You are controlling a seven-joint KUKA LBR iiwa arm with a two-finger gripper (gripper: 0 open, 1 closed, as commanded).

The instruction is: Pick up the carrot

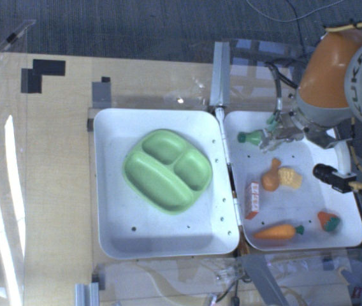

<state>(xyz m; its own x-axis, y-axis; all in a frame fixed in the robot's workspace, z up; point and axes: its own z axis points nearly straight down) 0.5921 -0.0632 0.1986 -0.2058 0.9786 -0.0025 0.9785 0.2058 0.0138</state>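
The carrot (pixel 275 233) is orange with a green top and lies flat along the front wall of the right bin (pixel 353 238). My gripper (pixel 275 134) hovers over the far part of the same bin, well behind the carrot. It sits next to a small green item (pixel 251 137) at the bin's back left. Nothing orange shows at the gripper.
The right bin also holds an orange toy (pixel 271 180), a yellow corn piece (pixel 289 178), a red and white packet (pixel 253 198) and a small orange and green piece (pixel 329 221). A green divided plate (pixel 167 169) lies in the left bin (pixel 111 228). A black cable end (pixel 331 175) hangs at the right.
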